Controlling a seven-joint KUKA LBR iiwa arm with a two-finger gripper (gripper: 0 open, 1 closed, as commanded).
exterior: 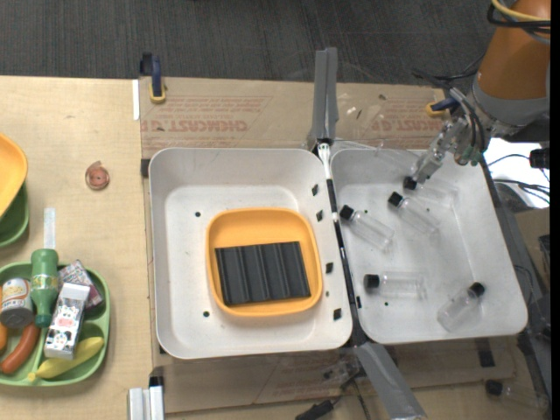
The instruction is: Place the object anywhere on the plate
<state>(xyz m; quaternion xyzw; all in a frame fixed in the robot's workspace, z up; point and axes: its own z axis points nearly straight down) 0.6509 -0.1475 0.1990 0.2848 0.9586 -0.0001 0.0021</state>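
An orange plate (226,234) lies in the middle of the left bin (175,191). On it rests a dark grey ridged slab (262,269) that covers most of its floor. Several clear vials with black caps lie scattered in the right bin (499,234). My gripper (449,147) hangs over that bin's far right corner. One clear vial (423,170) slants down-left from the gripper's tip, its black cap lowest. I cannot make out whether it is held or only lies below the tip.
Other vials lie at the bin's left (369,227), centre (418,214), near centre (401,283) and near right (457,308). A grey post (325,94) stands behind the seam between the bins. A green tray of toy food (52,322) sits far left.
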